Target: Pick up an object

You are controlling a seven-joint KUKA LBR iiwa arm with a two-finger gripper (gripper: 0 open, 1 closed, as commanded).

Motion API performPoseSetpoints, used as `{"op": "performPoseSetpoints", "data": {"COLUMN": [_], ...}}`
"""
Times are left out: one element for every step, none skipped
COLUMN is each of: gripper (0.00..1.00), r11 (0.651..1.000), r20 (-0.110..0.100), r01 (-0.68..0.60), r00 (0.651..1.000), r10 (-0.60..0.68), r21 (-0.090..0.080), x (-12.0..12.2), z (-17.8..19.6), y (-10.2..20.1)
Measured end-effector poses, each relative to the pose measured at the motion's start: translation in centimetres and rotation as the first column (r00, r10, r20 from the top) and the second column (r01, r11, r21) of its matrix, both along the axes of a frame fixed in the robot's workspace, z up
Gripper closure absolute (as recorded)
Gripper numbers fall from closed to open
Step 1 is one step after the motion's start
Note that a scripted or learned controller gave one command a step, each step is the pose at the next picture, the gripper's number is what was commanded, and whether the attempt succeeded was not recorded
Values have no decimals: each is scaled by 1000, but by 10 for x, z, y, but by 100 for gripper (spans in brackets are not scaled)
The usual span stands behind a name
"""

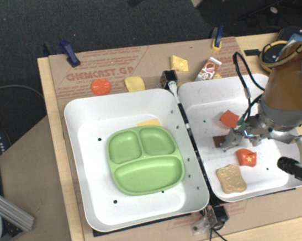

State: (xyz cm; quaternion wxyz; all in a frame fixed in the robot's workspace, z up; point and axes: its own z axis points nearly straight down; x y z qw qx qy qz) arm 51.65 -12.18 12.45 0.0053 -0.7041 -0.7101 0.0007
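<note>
Small red block with a yellow mark (247, 157) lies lower right of frame in the right white bin (203, 96), just below the pincer (241, 135). Pincer's opening: cannot tell. Approach step, judged; next, descend squarely over block.

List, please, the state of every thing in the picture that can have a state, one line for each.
Gripper: low in the right bin, holding nothing visible.
Green divided plate: upright in the left bin, nothing in its compartments.
Orange block: lying in the right bin.
Red piece with a star: lying beside the gripper.
Tan cracker: flat near the bin's front rim.
</note>
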Motion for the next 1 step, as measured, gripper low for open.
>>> {"op": "performPoseSetpoints", "data": {"gripper": [0], "r11": [1000], "r20": [13], "r01": [4], "r00": [1000], "r10": [-4], "r21": [-8], "x": [80], "z": [-42], "y": [1]}}
